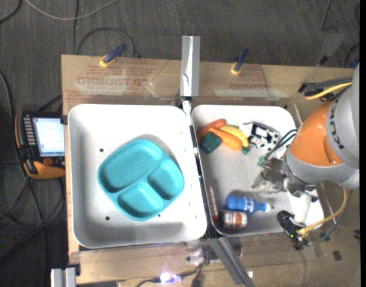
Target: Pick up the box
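A small dark teal box (210,142) lies in the upper left part of the right bin (237,113), touching an orange carrot-like toy (212,126) and a yellow banana toy (233,136). My gripper (269,179) hangs over the right middle of that bin, under the grey and orange wrist (317,145). It is well to the right of the box and a little nearer the front, with bare bin floor between them. I see nothing held at the gripper.
A black-and-white packet (261,135) lies by the bin's back right. A blue bottle (245,204) and a red can (234,220) lie at the front. The left bin (81,160) holds a turquoise divided tray (141,178). A handheld pendant (42,141) sits at far left.
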Robot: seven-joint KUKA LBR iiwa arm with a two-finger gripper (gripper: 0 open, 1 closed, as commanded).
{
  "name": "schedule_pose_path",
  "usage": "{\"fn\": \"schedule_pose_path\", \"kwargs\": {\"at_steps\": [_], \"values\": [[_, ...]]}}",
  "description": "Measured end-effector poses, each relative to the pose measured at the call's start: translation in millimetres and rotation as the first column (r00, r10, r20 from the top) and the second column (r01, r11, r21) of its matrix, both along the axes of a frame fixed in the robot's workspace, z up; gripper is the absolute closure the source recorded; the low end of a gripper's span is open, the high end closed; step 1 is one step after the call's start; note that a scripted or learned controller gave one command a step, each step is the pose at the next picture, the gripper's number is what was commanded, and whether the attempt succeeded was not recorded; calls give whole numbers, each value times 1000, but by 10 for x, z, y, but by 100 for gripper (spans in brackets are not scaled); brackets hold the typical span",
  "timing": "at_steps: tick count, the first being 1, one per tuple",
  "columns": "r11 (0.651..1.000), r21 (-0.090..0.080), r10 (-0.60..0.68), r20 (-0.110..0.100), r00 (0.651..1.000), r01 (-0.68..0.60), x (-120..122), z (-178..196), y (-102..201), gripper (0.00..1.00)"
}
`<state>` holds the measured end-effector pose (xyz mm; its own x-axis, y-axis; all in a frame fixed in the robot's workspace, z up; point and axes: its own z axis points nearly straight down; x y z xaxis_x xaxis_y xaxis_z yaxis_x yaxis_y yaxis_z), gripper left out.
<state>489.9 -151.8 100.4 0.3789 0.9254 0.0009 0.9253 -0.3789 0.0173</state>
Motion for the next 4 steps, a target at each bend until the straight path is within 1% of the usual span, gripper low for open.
{"fn": "schedule_pose_path", "kwargs": {"at_steps": [1, 2, 3, 4], "values": [[1000, 0, 0, 0, 1000, 0, -1, -1, 0, 0], [1000, 8, -29, -7, 1000, 29, -17, -97, -156, 0], [998, -4, -68, 1, 998, 68, -16, -94, 29, 0], [998, -1, -67, 0, 998, 67, -8, 0, 42, 100]]}}
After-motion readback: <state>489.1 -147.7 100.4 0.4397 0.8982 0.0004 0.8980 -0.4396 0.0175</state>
